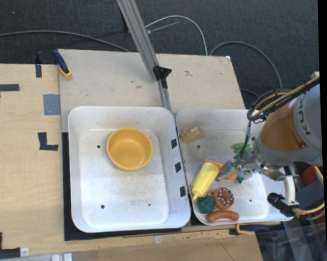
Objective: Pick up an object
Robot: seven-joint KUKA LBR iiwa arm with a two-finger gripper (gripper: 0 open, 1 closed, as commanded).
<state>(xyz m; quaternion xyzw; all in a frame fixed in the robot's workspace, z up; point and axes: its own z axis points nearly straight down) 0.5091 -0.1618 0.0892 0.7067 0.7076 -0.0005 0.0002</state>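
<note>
Toys crowd the near part of the right bin (216,120), and the gripper (241,167) sits low among them at their right side. Closest to it are an orange piece (230,176) and a teal piece (240,179), both just beside its tip, with a green piece (239,148) on its far side. Whether any of these is between its fingers I cannot tell, nor how far the fingers stand apart.

A yellow bottle (204,180) lies tilted to the left of the gripper, close by. Nearer the front edge are a chocolate doughnut (224,197), a dark green toy (205,204) and a sausage (222,216), all near one another. A tan block (191,135) rests apart, toward the far left corner of that bin.

In the left bin (91,210) a yellow bowl (130,149) stands upright, well apart from the arm (284,128).
</note>
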